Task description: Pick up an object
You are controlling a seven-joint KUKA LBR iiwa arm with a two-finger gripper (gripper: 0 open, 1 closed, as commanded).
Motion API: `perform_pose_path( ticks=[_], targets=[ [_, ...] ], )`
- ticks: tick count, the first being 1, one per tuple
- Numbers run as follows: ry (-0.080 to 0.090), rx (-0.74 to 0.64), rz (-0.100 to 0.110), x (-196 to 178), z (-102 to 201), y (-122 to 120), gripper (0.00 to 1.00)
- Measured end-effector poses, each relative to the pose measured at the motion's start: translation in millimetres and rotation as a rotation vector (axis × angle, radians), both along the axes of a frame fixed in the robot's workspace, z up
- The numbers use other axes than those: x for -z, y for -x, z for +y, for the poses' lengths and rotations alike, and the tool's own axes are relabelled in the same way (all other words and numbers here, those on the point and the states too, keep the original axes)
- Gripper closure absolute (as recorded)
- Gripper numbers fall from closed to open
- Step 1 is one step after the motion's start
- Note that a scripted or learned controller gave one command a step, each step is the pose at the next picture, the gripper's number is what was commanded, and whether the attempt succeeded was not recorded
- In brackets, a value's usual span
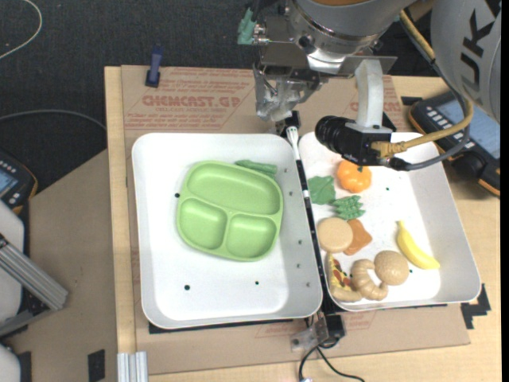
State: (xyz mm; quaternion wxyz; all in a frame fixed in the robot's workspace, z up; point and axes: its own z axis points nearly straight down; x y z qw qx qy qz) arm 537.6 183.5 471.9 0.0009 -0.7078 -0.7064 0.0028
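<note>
Arm: reaches in from the right, wrist above the far edge of the bins.
Gripper [280, 106]: hangs over the far rim where the bins meet; grip state cannot be told.
Left bin [159, 261]: holds a green tray [229, 210].
Right bin [445, 205]: orange [354, 176], leaf [321, 189], banana [416, 247], cookie [334, 234], mushroom [391, 267] lie untouched, clustered along its left side and near end.

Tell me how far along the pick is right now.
Nothing looks picked yet. The end effector hangs above the bins' far edge with nothing visible in it. The toy foods, such as the orange and banana, lie in the right bin. Descending, grasping and lifting all remain.
</note>
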Motion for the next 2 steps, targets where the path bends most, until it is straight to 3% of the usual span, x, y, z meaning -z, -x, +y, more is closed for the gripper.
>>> perform_pose_path(
  ticks=[1, 2],
  targets=[
    [-0.005, -0.006, -0.010, -21, 43, -16, 1.00],
    [0.003, 0.002, 0.008, 96, 18, -12, 1.00]
  ],
)
